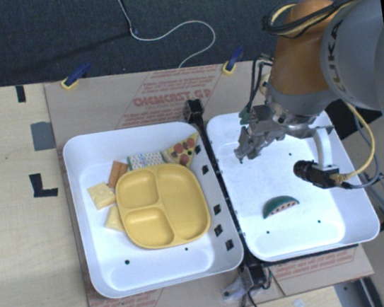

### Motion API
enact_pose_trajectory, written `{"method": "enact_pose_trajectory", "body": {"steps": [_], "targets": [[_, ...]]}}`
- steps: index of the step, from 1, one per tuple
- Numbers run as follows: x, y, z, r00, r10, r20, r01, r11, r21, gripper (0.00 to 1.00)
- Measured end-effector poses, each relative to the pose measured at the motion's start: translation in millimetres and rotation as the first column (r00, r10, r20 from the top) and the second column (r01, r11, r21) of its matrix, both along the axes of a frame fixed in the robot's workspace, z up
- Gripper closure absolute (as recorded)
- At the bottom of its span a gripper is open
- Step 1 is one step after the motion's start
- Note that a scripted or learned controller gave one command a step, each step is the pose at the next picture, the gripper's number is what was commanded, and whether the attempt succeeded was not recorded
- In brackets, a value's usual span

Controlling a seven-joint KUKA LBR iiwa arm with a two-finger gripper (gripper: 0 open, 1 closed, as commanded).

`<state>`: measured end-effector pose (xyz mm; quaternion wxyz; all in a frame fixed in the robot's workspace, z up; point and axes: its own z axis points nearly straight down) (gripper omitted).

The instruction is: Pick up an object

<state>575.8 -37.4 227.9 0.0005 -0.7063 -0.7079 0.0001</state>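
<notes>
Nearest, a light wooden bench [25, 281] under a cardboard sheet [168, 92] bearing two white bins. In the right bin [353, 229], a watermelon-slice toy [280, 206] lying alone near the front. In the left bin [102, 270], a yellow divided plate [162, 205] over small toy food pieces [108, 190]. Above the right bin's far half, the gripper [247, 147], grip state impossible to tell, apart from the slice. Beyond, dark carpet [30, 30] with a white cable [174, 30].
</notes>
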Motion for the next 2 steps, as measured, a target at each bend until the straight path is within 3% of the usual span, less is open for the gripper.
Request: {"method": "enact_pose_trajectory", "body": {"steps": [1, 2], "targets": [[-17.8, -7.6, -5.2, 1.0, -0.002, -0.003, 0.002, 1.0, -0.001, 1.0], [-2.0, -0.7, 3.6, 1.0, 0.001, 0.001, -0.001, 1.0, 0.0, 1.0]]}}
